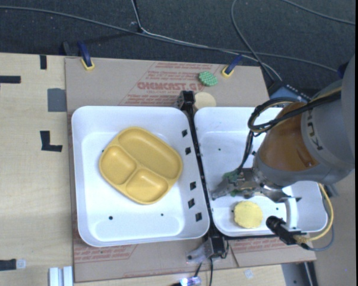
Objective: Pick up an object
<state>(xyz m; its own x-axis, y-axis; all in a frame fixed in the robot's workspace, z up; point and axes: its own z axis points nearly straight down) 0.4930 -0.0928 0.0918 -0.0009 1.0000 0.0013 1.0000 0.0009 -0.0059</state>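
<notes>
Near edge: a black cable clip (210,249) sits at the near end of the divider between the two bins, on the brown cardboard sheet (161,79).
Yellow object: a small round pale-yellow piece (248,214) lies on the floor of the right bin (218,130), close to its near wall, free of the gripper.
Gripper: the gripper (227,185) hangs low over the right bin, pointing left toward the divider, just to the far-left of the yellow object; whether its fingers are apart or together I cannot tell, and nothing shows between them.
Arm: the grey arm (322,130) with its orange band (286,148) comes in from the right and covers much of the right bin.
Left bin: the left bin (86,159) holds a yellow divided plate (141,164) with three compartments, lying flat near the middle.
Far side: a green dotted disc (207,78) rests on the cardboard beyond the bins, with a tan round piece (205,100) just nearer, beside the right bin's far-left corner.
</notes>
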